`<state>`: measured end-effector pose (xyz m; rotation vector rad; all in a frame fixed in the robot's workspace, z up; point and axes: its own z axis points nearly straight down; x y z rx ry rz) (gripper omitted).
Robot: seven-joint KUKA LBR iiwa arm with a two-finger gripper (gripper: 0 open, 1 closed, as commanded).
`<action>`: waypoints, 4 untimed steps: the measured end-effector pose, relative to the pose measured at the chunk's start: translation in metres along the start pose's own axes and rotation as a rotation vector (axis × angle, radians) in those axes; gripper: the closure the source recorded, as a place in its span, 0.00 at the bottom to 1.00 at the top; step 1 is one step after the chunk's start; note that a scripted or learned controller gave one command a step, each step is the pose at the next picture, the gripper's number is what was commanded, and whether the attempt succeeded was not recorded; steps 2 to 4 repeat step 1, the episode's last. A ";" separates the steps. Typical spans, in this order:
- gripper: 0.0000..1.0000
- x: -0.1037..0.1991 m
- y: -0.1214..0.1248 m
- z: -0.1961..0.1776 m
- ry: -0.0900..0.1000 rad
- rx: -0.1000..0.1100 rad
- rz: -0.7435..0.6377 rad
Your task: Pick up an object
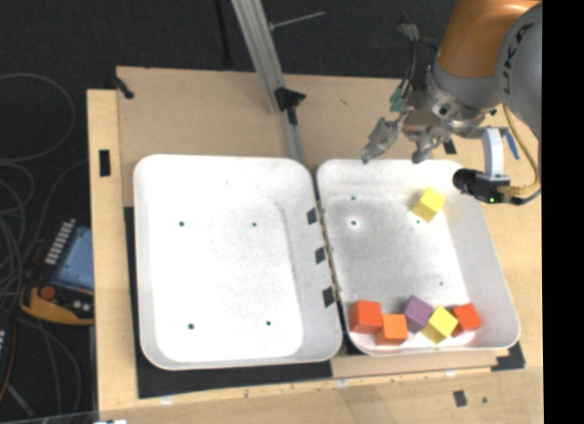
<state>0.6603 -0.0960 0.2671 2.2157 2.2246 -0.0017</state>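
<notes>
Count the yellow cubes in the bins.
2. One yellow cube sits alone near the right white bin's far end; another yellow cube lies among the blocks along its near edge.

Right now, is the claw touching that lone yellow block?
Apart. The camera view shows the claw above the bin's far rim, with bare white floor between it and the yellow block.

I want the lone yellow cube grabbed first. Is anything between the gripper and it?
Nothing visible is. The gripper, fingers spread, sits over the right bin's far rim; the yellow cube lies alone just nearer the camera, with bare bin floor around it. The other blocks cluster at the near edge.
</notes>
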 end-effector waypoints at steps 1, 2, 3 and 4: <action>0.00 -0.114 0.010 -0.011 -0.004 -0.002 0.009; 0.00 -0.114 0.010 -0.011 -0.004 -0.002 0.009; 0.00 -0.114 0.010 -0.011 -0.004 -0.002 0.009; 0.00 -0.114 0.010 -0.011 -0.004 -0.002 0.009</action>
